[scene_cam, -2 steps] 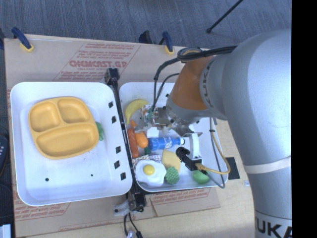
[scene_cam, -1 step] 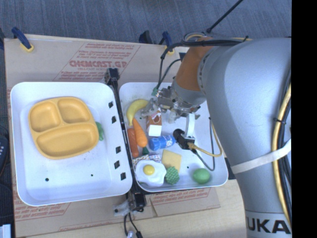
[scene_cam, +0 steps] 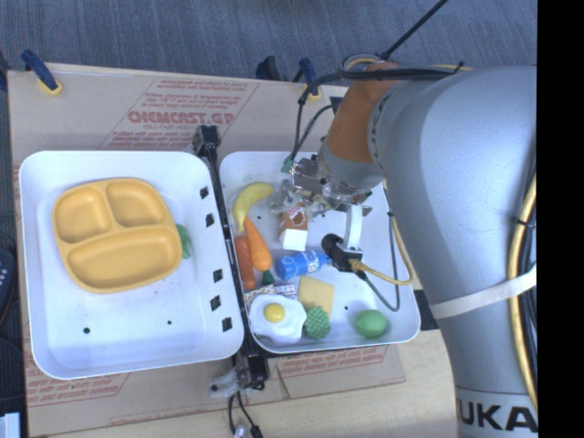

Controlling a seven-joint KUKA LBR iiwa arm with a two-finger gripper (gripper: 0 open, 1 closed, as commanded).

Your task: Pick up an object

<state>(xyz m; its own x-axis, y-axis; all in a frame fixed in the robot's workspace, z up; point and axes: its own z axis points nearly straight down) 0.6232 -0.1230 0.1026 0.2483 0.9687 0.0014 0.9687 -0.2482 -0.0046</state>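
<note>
Grey arm [scene_cam: 456, 199], end effector [scene_cam: 297, 210] – small box [scene_cam: 294, 229] beneath

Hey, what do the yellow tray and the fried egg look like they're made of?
The tray looks like moulded plastic, matte yellow, one even colour with rounded compartment walls. The egg is probably plastic or rubber toy food: flat glossy white with a smooth, domed yolk. The exact material can't be told from here.
</note>
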